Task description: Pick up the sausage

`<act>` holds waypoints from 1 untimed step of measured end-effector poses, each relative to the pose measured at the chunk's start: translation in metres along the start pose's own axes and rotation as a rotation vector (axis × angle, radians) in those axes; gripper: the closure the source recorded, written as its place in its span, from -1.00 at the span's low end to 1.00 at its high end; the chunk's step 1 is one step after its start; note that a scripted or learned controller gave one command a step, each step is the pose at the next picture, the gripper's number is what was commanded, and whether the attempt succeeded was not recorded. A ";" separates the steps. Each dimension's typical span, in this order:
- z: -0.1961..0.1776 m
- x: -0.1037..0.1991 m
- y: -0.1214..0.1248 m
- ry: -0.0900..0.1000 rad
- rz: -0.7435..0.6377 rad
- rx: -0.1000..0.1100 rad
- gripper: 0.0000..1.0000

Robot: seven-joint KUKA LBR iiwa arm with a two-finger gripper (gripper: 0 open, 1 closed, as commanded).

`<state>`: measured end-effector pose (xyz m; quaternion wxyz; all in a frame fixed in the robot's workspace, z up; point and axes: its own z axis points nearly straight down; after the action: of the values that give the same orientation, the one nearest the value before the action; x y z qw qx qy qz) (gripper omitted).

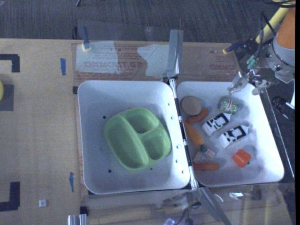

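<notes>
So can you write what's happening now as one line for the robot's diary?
task: pick up sausage | gripper: above right bin's far edge, holding nothing | sausage: lying in right bin, near front | green tray: left bin

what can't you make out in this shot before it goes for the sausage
- Gripper, camera view: fingers too small and blurred to read.
- Arm: cut off by the right edge.
- Sausage: two reddish pieces and fit; too blurred to say which.
- Black-and-white cartons: print illegible.
</notes>
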<state>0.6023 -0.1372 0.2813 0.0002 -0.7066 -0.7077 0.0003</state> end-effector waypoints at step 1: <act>0.112 -0.020 -0.017 0.000 -0.065 -0.001 -1.00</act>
<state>0.5853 -0.1571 0.1695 0.0001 -0.6833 -0.7301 0.0001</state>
